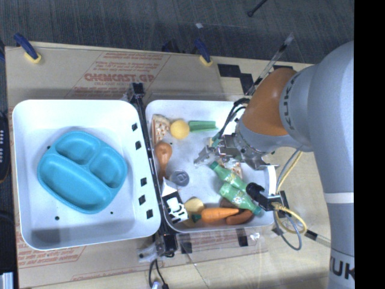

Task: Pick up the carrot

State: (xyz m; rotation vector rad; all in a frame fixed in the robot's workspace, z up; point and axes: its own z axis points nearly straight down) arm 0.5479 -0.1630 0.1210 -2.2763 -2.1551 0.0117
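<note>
The carrot (218, 214) is orange and lies flat along the front wall of the right bin (186, 108), pointing right. A brown sausage-shaped piece (242, 218) touches its right end and a pale yellow piece (194, 206) sits at its left end. My gripper (218, 151) hangs over the middle of the right bin, below the orange wrist band (264, 110). It is well behind the carrot and apart from it. Nothing shows in its grasp.
Two green bottles (234, 188) lie between the gripper and the carrot. A lemon (178, 129), a green vegetable (203, 125), a bread slice (159, 127), a brown pear shape (163, 153) and a grey disc (178, 177) fill the bin's left part. The left bin holds a blue divided plate (82, 170).
</note>
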